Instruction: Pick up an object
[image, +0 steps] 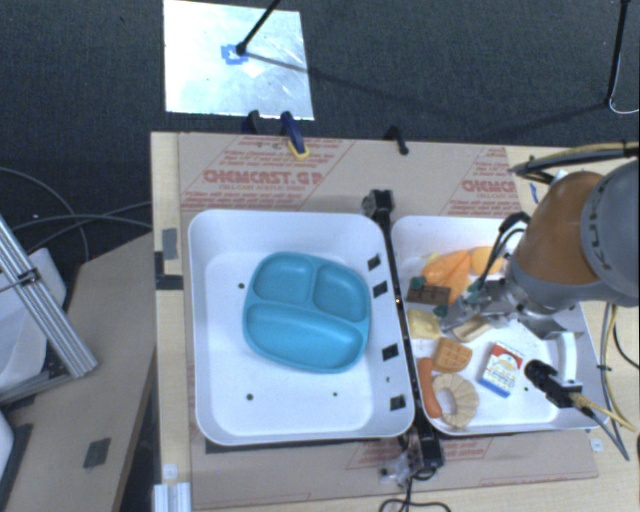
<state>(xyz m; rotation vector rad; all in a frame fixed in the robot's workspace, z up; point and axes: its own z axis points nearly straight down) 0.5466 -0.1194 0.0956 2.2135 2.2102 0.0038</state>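
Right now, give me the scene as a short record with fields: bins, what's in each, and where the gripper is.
left bin: blue divided plate
right bin: toy food, including an orange piece, a waffle, a small box
gripper: low over the right bin's left half, among the food
grasp: cannot tell
arm: reaches in from the right

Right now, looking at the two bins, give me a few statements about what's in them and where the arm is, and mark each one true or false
1. The blue divided plate lies in the left bin. True.
2. The gripper is over the left bin. False: it is low over the right bin, among the items there.
3. A waffle piece lies in the right bin. True.
4. The small white and blue carton sits on the plate. False: it lies in the right bin.
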